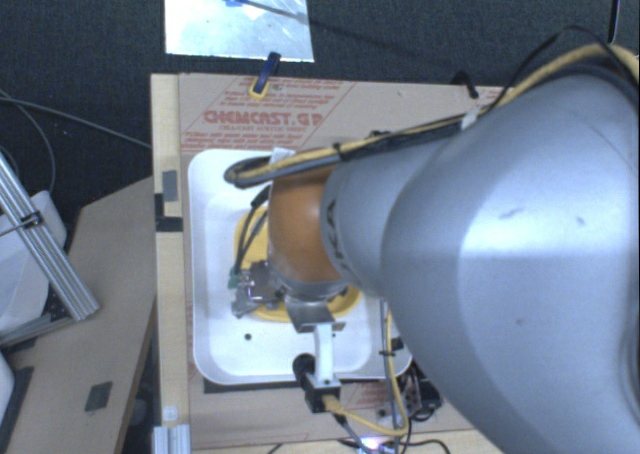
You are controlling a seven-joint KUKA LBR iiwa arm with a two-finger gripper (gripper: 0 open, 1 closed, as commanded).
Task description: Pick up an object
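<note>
A yellow object (247,234) lies in the left white bin (215,342). It is mostly covered by my arm, and only its curved left edge and a strip at its lower right show. My gripper (254,290) hangs straight down into the bin over this yellow object, below the orange band (298,227) of the wrist. The wrist hides most of the gripper, leaving a metallic part in sight at its left side. I cannot see whether anything is held.
The grey arm (500,262) covers the right bin and the right half of the bench. Brown lettered cardboard (265,117) lies behind the bin, with a blue and yellow clamp (265,73) on its far edge. An aluminium rail (45,242) stands at the left. Cables (390,412) run along the front edge.
</note>
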